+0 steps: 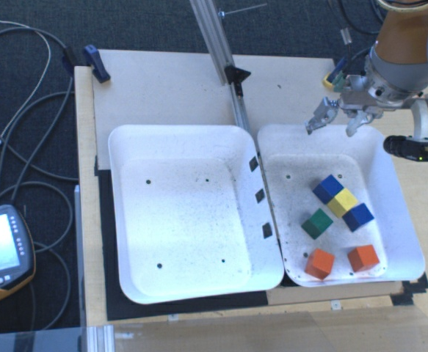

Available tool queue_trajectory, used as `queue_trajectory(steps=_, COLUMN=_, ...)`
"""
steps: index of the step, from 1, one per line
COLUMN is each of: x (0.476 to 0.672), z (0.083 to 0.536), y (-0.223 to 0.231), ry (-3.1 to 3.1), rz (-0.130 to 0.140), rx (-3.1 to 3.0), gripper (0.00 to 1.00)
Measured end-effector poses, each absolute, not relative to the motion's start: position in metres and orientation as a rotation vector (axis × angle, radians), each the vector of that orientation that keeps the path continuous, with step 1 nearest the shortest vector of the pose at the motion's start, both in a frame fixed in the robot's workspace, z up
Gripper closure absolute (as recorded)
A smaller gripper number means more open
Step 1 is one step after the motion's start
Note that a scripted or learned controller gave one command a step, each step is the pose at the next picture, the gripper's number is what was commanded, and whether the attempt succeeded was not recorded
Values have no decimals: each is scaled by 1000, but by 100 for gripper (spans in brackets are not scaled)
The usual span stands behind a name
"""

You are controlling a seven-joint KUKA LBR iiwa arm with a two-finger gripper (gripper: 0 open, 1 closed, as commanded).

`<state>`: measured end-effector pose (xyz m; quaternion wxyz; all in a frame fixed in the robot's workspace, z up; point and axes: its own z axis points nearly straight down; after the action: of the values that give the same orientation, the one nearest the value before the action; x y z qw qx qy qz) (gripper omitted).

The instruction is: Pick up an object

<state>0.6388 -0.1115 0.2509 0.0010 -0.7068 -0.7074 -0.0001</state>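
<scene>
The right bin (387, 171) holds several small blocks. Two blue blocks (328, 188) (358, 215) flank a yellow block (343, 202) in a diagonal row. A green block (317, 223) lies just left of them. Two orange blocks (320, 263) (363, 257) sit near the bin's front wall. My gripper (334, 120) hovers over the back rim of the right bin, well above and behind the blocks. Its two fingers are spread apart, open, with nothing between them.
The left bin (125, 152) stands beside the right one. A slanted metal pole (212, 35) runs down to the gap between the bins. A blue clamp (96, 62) sits at the bench's back left corner. Cables and a handheld pendant (1, 251) lie off the left.
</scene>
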Motion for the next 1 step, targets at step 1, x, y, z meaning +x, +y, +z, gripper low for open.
queue_trajectory(steps=1, x=635, z=144, y=-143, ry=-2213, rz=10, rx=-2218, gripper=0)
